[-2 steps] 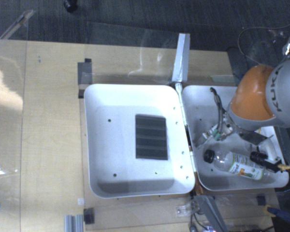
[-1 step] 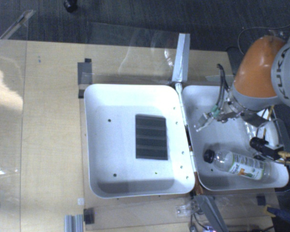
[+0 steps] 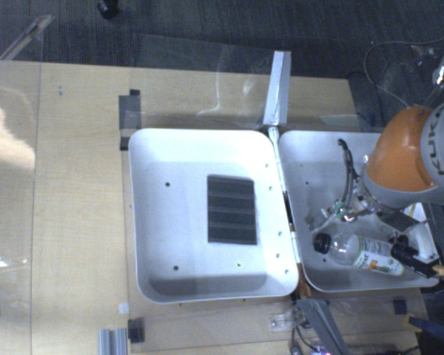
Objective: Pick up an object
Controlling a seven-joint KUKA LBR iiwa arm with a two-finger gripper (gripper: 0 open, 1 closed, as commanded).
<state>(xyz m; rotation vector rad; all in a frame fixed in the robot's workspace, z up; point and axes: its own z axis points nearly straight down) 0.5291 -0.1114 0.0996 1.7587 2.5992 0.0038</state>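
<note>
2 white bins were set side by side on the pale wooden surface. The left bin was occupied by 1 thing: a dark ribbed pad, laid flat near the middle, well apart from all 4 walls. The arm was seen over the right bin, reaching in from the right, with the orange band above the wrist. The pincer was placed low in the right bin, near its middle, among thin wires and pale metal parts. Its state could not be told, since that patch was too small and cluttered; whether anything was gripped could not be told either. A clear bottle was laid on its side on the right bin's floor, close to the near wall and just below the pincer in the view. Its black cap was pointed toward the left bin, and a label with green and orange print was wrapped round the body. Pincer and bottle were seen close together; contact could not be judged. A grey bar was fixed at the far edge where the 2 bins met.
</note>
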